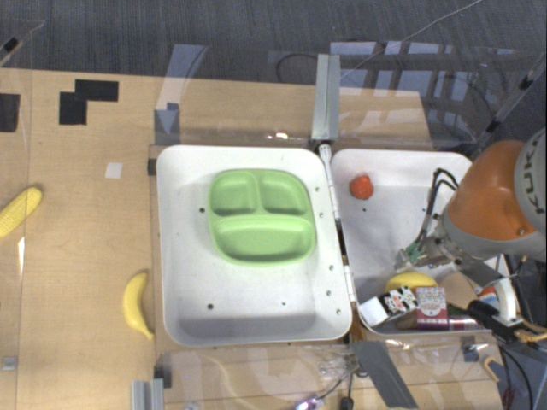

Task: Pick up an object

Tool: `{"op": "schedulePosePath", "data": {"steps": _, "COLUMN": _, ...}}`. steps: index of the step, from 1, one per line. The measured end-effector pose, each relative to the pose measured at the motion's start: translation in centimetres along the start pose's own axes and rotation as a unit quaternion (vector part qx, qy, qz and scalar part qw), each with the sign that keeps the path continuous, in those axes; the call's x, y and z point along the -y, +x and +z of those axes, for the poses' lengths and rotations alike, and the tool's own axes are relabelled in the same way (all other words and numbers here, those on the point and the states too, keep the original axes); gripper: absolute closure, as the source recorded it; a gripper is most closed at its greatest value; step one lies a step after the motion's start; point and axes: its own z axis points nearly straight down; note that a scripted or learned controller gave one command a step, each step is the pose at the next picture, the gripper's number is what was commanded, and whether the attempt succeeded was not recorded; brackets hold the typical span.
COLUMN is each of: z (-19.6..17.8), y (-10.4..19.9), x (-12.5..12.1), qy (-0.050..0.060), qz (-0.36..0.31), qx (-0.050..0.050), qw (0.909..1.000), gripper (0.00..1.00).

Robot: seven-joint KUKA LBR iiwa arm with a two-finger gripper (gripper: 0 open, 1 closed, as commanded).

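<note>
Down low in the right bin (376,229) near the yellow fruit (412,281) at the front wall, end effector (425,253) grip impossible to tell from here — best to centre squarely over that fruit, clear of the neighbouring boxes (416,301), before closing.

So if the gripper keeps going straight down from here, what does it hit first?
Most likely the yellow object just below the gripper in the right bin, though depth is hard to judge from this view.

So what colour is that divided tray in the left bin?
Light green tray, seen clearly in the camera view.
</note>
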Motion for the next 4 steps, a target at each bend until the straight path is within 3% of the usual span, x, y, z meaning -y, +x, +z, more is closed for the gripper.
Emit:
{"op": "schedulePosePath", "data": {"steps": 1, "z": 0.0, "y": 0.0, "x": 0.0, "qy": 0.000, "qz": 0.000, "qx": 0.000, "qw": 1.0000, "gripper": 0.00}}
{"op": "schedulePosePath", "data": {"steps": 2, "z": 1.3, "y": 1.5, "x": -3.1, "qy": 0.006, "qz": -0.095, "qx": 0.001, "qw": 0.9954, "gripper": 0.00}}
{"op": "schedulePosePath", "data": {"steps": 3, "z": 1.2, "y": 0.5, "x": 0.4, "qy": 0.003, "qz": 0.034, "qx": 0.000, "qw": 0.9994, "gripper": 0.00}}
{"op": "schedulePosePath", "data": {"steps": 4, "z": 1.4, "y": 1.3, "x": -6.6, "qy": 0.004, "qz": 0.057, "qx": 0.001, "qw": 0.9984, "gripper": 0.00}}
